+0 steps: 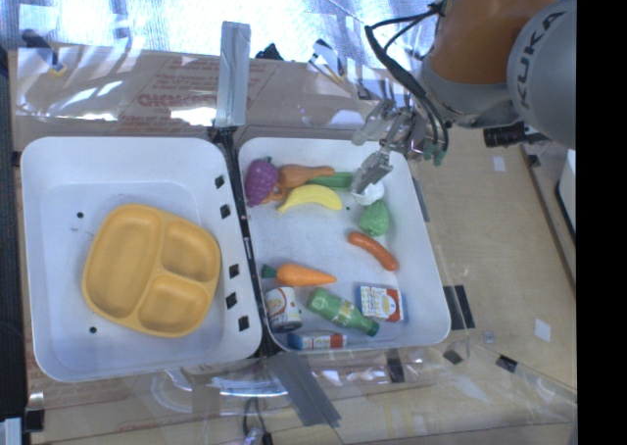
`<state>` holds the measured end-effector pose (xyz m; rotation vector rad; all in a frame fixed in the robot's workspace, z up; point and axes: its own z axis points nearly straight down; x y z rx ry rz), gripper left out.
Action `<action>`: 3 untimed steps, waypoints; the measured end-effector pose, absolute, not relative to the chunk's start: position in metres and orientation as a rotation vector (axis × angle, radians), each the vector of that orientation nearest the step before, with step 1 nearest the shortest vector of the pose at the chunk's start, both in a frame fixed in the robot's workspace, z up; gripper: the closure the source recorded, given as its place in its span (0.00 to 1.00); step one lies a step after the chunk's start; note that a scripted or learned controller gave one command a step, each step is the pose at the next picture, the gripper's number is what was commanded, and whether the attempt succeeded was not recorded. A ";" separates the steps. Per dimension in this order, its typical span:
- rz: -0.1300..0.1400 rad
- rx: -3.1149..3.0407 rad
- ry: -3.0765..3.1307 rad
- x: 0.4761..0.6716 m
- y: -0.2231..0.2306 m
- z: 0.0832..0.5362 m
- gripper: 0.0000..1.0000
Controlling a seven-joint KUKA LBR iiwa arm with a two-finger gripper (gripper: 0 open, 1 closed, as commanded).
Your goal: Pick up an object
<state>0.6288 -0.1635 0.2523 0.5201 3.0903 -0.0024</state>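
Note:
The right bin holds several toy foods: purple grapes, a banana, a green cucumber, a green leafy piece, a red sausage, a carrot, a can, a green bottle and a red carton. My gripper hangs over the bin's far right corner, just above a small white piece and the green leafy piece. Nothing shows in its grasp.
A yellow divided tray lies in the left bin. A small red and blue tube rests at the right bin's near wall. The grey arm with its orange band and cables crosses above the bin's far right corner.

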 end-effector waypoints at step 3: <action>0.000 0.295 3.121 0.570 -0.206 0.104 1.00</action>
